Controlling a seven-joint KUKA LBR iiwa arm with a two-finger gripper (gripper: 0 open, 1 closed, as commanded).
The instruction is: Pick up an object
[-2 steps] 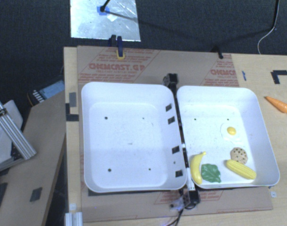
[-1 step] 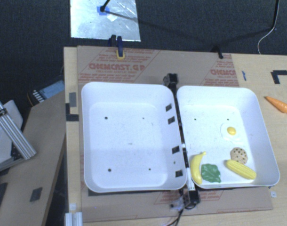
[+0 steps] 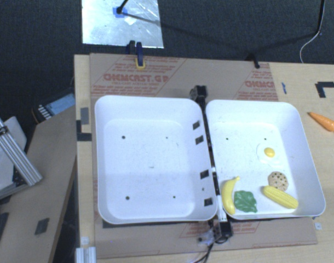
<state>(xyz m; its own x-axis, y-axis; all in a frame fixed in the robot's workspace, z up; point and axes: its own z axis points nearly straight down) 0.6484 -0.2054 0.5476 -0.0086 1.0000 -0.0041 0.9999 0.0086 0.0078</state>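
Note:
The right bin (image 3: pixel 295 125) holds several toy foods near its front. A yellow banana (image 3: pixel 229 195) lies along the front left wall, with a green leafy piece (image 3: pixel 246 201) touching its right side. A yellow corn cob (image 3: pixel 280 197) lies at the front right, and a brown cookie (image 3: pixel 277 179) sits just behind it. A fried egg (image 3: pixel 269 153) with a yellow yolk rests toward the middle right.
The left bin (image 3: pixel 109 111) stands beside the right one, joined by black clips along the middle. An orange carrot (image 3: pixel 324 121) lies on the bench outside the right bin. A shiny metal sheet (image 3: pixel 122 15) lies on the dark floor behind the bench.

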